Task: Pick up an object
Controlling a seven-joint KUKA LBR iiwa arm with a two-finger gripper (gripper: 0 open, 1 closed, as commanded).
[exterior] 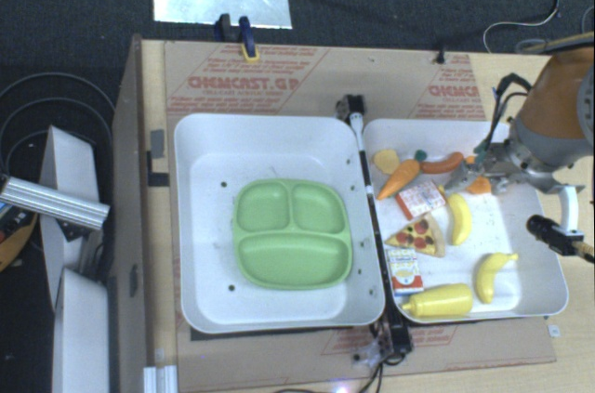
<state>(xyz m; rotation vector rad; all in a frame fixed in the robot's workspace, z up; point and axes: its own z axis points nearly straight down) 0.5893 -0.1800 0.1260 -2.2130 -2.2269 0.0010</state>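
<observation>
- I see the arm [558, 108] reaching in from the right, its end effector [472, 177] low over the upper part of the right bin [544, 294], close to that bin's back wall.
- I cannot tell from this angle how the end effector is set, nor whether anything is in it.
- An orange piece [479, 187] lies right at the tip, touching or nearly so; I can't separate the two.
- Just left of the tip sit a sausage [441, 163], a carrot [400, 177] and a small yellow round [385, 162], crowding the bin's upper-left corner.
- Below the tip are a red-and-white packet [423, 196], a banana [459, 219] and a pizza slice [418, 236].
- Farther below lie a second banana [491, 275], a yellow block [437, 300] against the front wall, and a small carton [403, 270] by the divider.
- Bare white floor opens to the lower right of the tip.
- Far left, the other bin [200, 196] holds a green divided plate [293, 233], with open margin all round it.
</observation>
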